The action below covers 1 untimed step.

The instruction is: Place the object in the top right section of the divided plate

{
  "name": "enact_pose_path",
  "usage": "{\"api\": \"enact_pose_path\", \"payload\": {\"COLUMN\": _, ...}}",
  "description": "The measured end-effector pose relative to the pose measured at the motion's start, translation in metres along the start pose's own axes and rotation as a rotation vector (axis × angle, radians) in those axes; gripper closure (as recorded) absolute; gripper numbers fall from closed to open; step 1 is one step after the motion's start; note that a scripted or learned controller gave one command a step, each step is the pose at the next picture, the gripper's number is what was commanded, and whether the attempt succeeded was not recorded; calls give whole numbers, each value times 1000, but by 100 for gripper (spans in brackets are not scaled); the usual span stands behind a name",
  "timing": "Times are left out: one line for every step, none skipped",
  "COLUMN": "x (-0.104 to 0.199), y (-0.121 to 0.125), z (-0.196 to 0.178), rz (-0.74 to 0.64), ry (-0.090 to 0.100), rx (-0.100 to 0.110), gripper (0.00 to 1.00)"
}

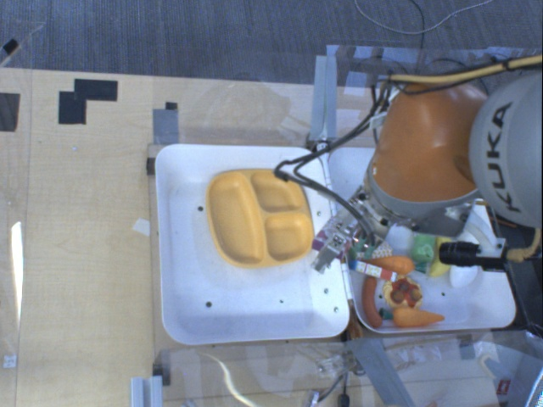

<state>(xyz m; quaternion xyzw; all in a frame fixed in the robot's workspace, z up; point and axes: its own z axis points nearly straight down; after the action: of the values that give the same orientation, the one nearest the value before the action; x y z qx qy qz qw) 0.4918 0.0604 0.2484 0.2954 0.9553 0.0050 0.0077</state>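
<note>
Gripper (333, 246) hung low over the seam between the two bins, its tip just past the right rim of the left bin (182, 253); fingers were lost in wiring and glare, so I could not tell whether they stood apart or together, nor whether anything sat between them. The divided plate (257, 216), yellow, lay in the left bin, near the gripper's left, its top right section bare. Candidate objects, carrots (407, 316), a green piece (422, 248) and a yellow piece (439, 259), lay clustered in the right bin (501, 312), mostly under the arm. Risks as judged: a grasp may have missed, so a release over the plate would deliver nothing; the low wrist could clip the shared rim or nudge the plate; an early release would drop the piece into the lower section.
</note>
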Motion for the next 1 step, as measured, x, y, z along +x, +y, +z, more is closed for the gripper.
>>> {"api": "enact_pose_path", "payload": {"x": 0, "y": 0, "z": 0, "rz": 0, "ry": 0, "rx": 0, "gripper": 0}}
